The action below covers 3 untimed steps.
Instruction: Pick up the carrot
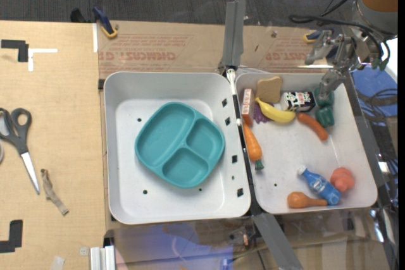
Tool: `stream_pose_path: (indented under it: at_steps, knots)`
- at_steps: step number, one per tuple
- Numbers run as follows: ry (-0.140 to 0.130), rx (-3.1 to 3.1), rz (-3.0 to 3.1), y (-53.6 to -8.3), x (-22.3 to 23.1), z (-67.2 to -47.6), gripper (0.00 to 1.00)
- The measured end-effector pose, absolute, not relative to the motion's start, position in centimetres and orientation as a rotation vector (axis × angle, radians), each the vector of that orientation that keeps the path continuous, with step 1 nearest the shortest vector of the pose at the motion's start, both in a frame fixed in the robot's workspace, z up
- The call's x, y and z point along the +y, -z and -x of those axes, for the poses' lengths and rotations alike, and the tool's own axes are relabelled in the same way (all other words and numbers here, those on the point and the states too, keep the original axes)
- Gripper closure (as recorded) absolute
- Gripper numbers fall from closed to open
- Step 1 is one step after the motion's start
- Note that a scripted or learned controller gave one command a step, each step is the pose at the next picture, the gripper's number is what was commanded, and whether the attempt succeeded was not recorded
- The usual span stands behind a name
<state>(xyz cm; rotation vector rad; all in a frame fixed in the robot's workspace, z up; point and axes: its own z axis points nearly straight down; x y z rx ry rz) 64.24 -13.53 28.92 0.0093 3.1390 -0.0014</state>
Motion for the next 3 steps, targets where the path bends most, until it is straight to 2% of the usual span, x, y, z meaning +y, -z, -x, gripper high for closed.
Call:
stream_pose_path:
  at_steps: [1,2,3]
  knots:
    - [0.000,3.128,-0.270,-11.2,-9.4,-64.9,0.00]
    - [0.001,3.101,-0.501,-9.6,-9.4,-60.4,0.00]
    - [0.001,3.093,-0.551,-9.2,-9.3,-54.4,0.00]
